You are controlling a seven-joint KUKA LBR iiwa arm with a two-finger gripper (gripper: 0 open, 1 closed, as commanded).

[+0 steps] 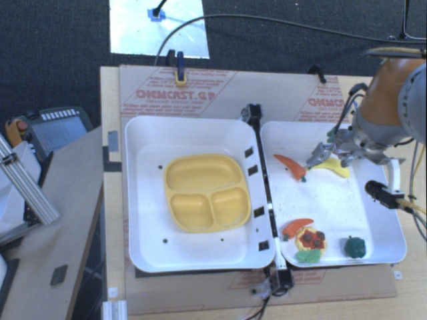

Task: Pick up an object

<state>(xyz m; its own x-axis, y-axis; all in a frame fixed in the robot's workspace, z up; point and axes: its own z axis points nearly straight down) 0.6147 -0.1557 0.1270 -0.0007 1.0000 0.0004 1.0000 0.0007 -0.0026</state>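
Approach step, by the look of it: gripper (322, 156) is low in the right bin (333, 202), at about 12 o'clock of that bin's floor, with nothing seen between its fingers. No object is lifted yet.

Camera view. Arm (393, 105) enters from 3 o'clock, orange band above the wrist, wrist bent down and toward 9 o'clock so the tool points into the bin at a slant. Whether the gripper stands wide or narrow cannot be told; the tool is small and partly blurred against the white floor.

Candidates nearby: banana (333, 168) just beside the gripper, at its 4 o'clock, possibly touching, contact not clear. Carrot (289, 165) near, at the gripper's 9 o'clock, lying tilted. Well apart, along the bin's 6 o'clock edge: chili (296, 226), pizza toy (310, 240) and a green piece (355, 247).

Left bin (147, 199) carries a yellow tray (203, 192) with three compartments, roughly central.

Judgement: banana is the likeliest target. Next move calls for centring the tool over the banana's middle, coming down to the floor, closing across its narrow width, then a straight lift. Risk: curved, smooth shape may slip out sideways, or the carrot may be nudged.
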